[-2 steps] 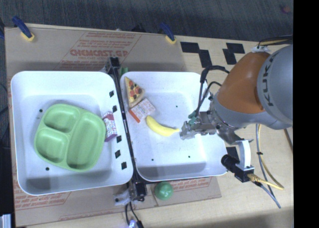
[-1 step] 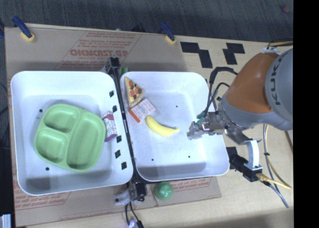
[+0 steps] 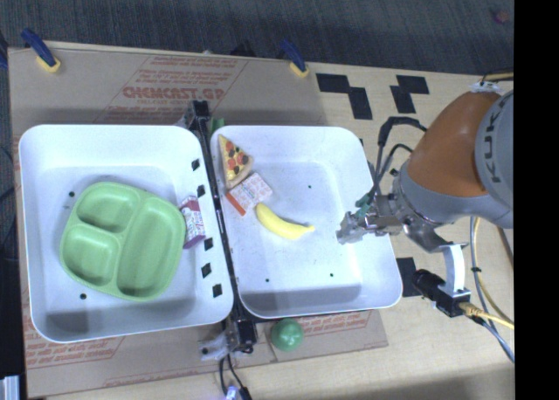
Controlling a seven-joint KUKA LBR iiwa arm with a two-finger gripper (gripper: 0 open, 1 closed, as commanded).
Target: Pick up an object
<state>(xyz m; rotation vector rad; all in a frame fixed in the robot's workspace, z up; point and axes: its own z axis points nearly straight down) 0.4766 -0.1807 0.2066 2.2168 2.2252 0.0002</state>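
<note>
A yellow banana (image 3: 282, 223) lies in the middle of the right bin (image 3: 349, 289). A pizza-slice toy (image 3: 232, 159) rests at that bin's far left corner, and a small red-and-white packet (image 3: 249, 192) lies just in front of it. My gripper (image 3: 354, 227) hangs over the right side of the right bin, to the right of the banana and apart from it. Nothing shows between its fingers. The arm's orange band (image 3: 450, 149) is above and to the right of it.
The left bin (image 3: 35, 215) holds a green divided plate (image 3: 122, 239) and a small purple wrapper (image 3: 192, 220) by its right wall. A green ball (image 3: 286, 334) sits on the bench in front of the right bin. Blue clamps (image 3: 42, 49) hold the cardboard at the back.
</note>
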